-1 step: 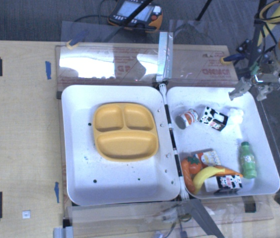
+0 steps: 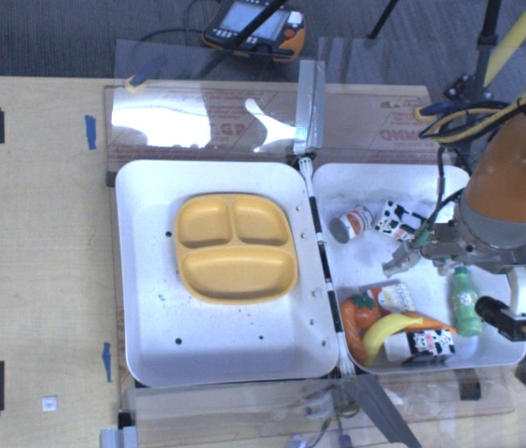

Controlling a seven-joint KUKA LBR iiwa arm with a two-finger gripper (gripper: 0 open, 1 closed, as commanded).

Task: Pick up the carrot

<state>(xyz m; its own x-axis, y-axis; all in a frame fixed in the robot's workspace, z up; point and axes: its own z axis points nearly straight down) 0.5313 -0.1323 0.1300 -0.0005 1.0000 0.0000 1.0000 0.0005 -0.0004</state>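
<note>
Carrot (image 2: 349, 317) lies at seven o'clock from your end effector (image 2: 410, 250), whose opening you cannot tell; descend clear of the banana (image 2: 386, 330).

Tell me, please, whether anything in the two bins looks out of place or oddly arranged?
Nothing looks spilled or broken. The toys in the right bin are simply jumbled: the carrot lies wedged in the near corner, partly under the banana. The yellow plate sits flat in the left bin.
</note>
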